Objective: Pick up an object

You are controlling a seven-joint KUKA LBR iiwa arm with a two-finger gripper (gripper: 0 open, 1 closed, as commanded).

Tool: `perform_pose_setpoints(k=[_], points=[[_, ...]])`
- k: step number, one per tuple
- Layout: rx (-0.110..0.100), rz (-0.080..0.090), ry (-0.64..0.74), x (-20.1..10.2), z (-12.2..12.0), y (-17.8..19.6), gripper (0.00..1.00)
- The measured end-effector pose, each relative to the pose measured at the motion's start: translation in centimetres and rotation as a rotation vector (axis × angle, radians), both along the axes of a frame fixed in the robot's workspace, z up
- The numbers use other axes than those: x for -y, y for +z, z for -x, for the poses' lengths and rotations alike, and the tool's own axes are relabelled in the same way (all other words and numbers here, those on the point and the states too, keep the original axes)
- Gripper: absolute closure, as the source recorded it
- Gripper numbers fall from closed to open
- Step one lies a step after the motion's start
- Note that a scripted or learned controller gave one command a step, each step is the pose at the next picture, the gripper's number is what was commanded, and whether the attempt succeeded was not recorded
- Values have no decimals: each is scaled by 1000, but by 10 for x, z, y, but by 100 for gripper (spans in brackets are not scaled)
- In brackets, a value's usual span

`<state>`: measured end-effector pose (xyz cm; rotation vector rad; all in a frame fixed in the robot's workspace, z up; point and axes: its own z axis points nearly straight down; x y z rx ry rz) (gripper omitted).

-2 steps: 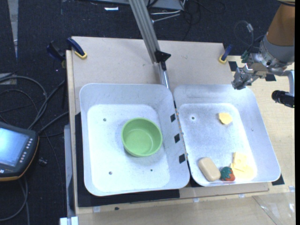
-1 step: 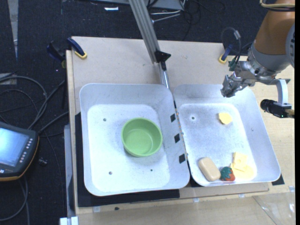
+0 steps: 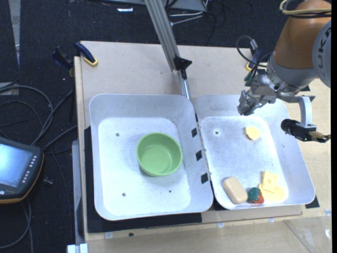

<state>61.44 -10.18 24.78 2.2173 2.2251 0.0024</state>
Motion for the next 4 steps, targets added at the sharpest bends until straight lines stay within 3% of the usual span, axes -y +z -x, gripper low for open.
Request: perform_pose_setpoints(k=[3, 4], points=[[-2, 0, 0, -128, 53, -18, 100], [-1, 0, 2, -185, 68, -11, 100]])
